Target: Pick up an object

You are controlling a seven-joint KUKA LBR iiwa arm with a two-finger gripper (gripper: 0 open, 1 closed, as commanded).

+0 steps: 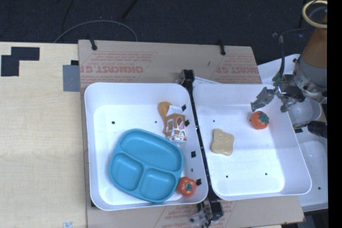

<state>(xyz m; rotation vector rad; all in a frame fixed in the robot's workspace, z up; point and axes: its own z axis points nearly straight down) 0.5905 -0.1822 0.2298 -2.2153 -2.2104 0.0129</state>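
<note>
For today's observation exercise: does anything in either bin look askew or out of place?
Mildly. The blue divided plate lies askew in the left bin, one corner riding toward the front wall. A small printed packet rests tilted by the divider. Nothing looks spilled or broken.

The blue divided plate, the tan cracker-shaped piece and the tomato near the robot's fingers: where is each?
Blue divided plate [145, 165]: camera view, on its centre ridge.
Tan cracker-shaped piece [222, 142]: camera view, its middle.
Tomato [259, 120]: camera view, its red body.
</note>
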